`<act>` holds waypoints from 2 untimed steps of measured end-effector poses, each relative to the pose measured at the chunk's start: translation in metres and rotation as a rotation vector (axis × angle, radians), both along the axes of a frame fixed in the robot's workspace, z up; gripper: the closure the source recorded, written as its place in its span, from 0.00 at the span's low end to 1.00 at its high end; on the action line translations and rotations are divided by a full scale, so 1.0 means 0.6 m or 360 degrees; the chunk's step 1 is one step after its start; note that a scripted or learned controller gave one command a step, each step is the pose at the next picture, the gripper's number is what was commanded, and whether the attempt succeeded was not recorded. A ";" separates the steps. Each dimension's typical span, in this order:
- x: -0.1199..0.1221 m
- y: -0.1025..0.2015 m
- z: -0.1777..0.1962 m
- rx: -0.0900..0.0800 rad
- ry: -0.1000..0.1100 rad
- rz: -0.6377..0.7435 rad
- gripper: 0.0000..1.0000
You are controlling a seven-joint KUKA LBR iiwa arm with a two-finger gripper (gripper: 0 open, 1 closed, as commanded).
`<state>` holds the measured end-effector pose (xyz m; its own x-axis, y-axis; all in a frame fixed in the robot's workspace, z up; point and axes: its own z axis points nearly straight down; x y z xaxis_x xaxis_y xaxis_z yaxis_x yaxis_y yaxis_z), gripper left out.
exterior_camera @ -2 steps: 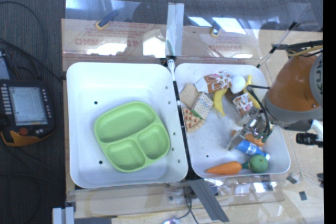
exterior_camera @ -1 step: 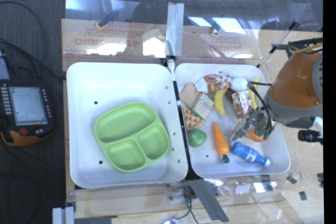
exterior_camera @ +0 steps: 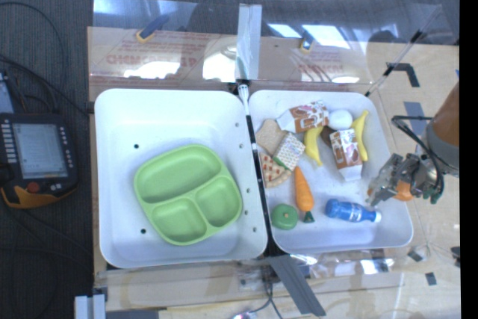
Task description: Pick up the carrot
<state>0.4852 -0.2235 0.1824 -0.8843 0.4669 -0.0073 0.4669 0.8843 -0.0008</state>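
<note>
Two white bins (exterior_camera: 119, 108) are sitting side by side; gripper (exterior_camera: 381, 187), fingers spread and holding nothing, is approaching, carrot (exterior_camera: 302, 190) lying leftward.

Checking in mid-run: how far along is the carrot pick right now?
Nothing looks done yet: the carrot lies in the right bin, between the pizza slice and the blue bottle. In hand: the gripper sits at that bin's right edge, beyond the bottle, well apart from the carrot. Left: reach across, grasp and lift it.
</note>
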 end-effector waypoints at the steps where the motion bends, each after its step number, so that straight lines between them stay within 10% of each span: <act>1: 0.003 0.117 0.161 0.0003 -0.0006 -0.0039 1.00; 2: 0.004 0.011 0.422 -0.0005 -0.0012 0.0021 1.00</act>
<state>0.4879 -0.2168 0.4359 -0.8902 0.4553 -0.0153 0.4553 0.8903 0.0000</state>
